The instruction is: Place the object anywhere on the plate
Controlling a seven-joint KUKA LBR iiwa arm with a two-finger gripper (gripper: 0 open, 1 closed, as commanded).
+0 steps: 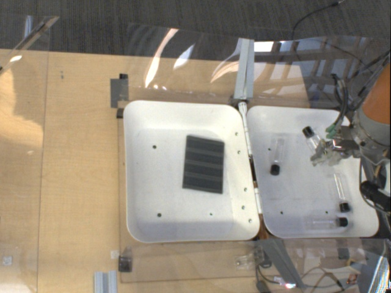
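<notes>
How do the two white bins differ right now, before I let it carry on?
The left bin holds one dark ribbed plate near its middle; the right bin holds several small clear vials with dark caps, such as one near its left side. The gripper is over the right bin, not over the left bin. Both are shallow, white and round-cornered, side by side.

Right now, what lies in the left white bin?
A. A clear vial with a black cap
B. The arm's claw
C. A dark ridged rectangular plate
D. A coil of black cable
C. The dark ridged rectangular plate lies near the middle of the left bin, while the clear black-capped vials and the claw are over in the right bin.
</notes>
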